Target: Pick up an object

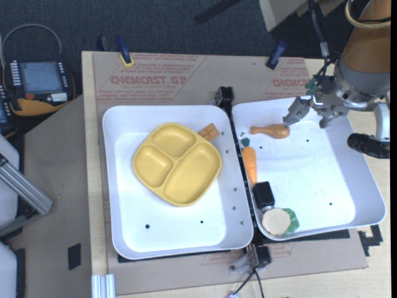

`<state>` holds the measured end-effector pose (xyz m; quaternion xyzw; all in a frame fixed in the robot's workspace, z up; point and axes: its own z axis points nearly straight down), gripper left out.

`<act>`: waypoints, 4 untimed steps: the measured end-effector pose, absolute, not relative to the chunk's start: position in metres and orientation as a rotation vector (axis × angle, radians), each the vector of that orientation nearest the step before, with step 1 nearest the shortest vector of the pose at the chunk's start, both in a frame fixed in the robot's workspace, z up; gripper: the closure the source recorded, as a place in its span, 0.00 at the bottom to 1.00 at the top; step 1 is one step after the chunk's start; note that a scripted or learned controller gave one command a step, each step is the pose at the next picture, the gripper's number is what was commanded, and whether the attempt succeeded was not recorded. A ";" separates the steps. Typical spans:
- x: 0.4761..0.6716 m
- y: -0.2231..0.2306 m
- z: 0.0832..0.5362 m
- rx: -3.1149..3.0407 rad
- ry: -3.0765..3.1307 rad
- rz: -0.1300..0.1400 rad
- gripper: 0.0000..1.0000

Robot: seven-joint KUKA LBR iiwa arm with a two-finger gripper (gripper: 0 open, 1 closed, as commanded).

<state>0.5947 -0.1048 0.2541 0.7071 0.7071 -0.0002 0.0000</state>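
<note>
Two spread fingers of the pincer (308,112) hover beside the drumstick (271,130).

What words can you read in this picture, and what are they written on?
"CHEMCAST GP" in red, on the brown board under the bins, left of the middle.
The same red print again near the board's right end, cut off by the gripper: reads "CHEMCAS".
Smaller red lines around both: too blurred to read.
Screen of the handheld controller at the far left: too small to read.
</note>
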 end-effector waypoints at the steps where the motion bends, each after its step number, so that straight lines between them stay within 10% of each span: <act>1: 0.590 -0.099 0.209 2.225 2.226 -0.006 0.00; 3: 0.596 -0.105 0.098 2.225 2.224 -0.005 0.00; 4: 0.598 -0.105 0.112 2.222 2.219 0.001 1.00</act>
